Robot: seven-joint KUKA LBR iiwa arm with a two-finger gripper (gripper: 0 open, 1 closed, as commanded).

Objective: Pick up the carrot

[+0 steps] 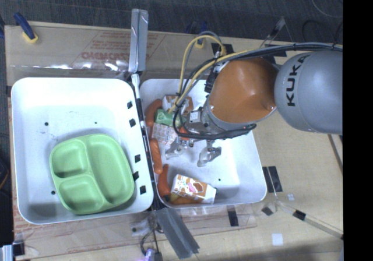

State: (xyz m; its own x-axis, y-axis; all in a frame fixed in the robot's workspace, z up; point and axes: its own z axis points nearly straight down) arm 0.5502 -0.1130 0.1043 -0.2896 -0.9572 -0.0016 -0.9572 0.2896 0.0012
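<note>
An orange carrot [155,157] lies lengthwise against the left wall of the right bin [247,166]. More orange pieces lie close by: one further back [150,112] and one [165,177] running under a small printed carton [193,189]. I cannot tell these orange pieces apart for certain. My gripper [191,152] hangs low over the middle of the right bin, just right of the carrot. It is open, and bare white bin floor shows between its fingers. The wrist and orange band hide the back of the bin.
A green divided plate [90,172] rests in the left bin [35,108]. A green item [164,117] and a crumpled packet [161,133] crowd the right bin's left side. Yellow and black cables [189,67] loop above the wrist.
</note>
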